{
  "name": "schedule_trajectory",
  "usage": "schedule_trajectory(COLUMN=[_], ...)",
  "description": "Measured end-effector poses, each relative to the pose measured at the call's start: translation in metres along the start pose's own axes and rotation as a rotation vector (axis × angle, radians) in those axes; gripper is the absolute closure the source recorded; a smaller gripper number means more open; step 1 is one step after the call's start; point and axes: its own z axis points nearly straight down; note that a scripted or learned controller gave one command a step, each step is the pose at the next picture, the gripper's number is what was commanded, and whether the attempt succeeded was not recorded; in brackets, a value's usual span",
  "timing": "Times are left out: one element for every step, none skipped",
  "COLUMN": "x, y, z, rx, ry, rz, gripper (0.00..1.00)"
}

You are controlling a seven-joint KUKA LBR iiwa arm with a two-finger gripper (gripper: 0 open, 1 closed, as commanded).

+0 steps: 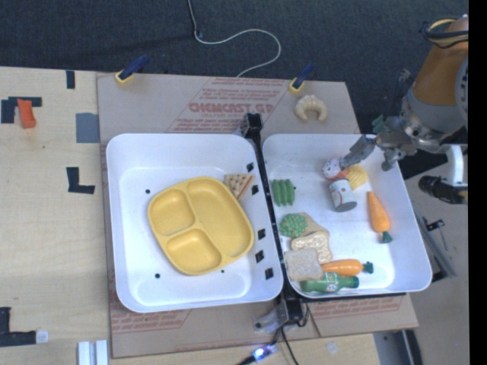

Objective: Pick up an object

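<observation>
Two shallow white bins are set side by side on a cardboard sheet (pixel 228 105), presumably so that items can be moved from one to the other. The left bin (pixel 125 204) is occupied by a yellow divided plate (pixel 200 224), lying flat near the middle, with a cracker (pixel 238 183) just beside its upper right corner. The right bin (pixel 407 234) holds the candidates for picking, scattered loosely — an upright-lying orange carrot (pixel 378 214) near the right wall, a second carrot (pixel 344 266) along the lower edge beside a green bottle (pixel 329 283), two bread slices (pixel 308 253), a broccoli piece (pixel 293 224), a green ridged item (pixel 283 192) and a small grey can (pixel 342 195).

The gripper (pixel 358 154) is lowered at a slant over the bin's upper right, its tip close to a small reddish-and-yellow item (pixel 346 175) just above the can. Whether the jaws are parted or closed cannot be told; nothing is seen between them. A croissant (pixel 310 108) lies outside the bins — likely beyond the working area.
</observation>
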Motion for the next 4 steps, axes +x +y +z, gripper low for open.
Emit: schedule_trajectory(x=[0.001, 0.004, 0.006, 0.006], y=[0.003, 0.013, 0.012, 0.015], z=[-0.010, 0.042, 0.105, 0.112], rx=[-0.015, -0.010, -0.011, -0.020], ry=[-0.003, -0.003, -0.003, -0.008], rz=[-0.004, -0.005, -0.006, -0.005], gripper=[0.00, 0.00, 0.00, 0.00])
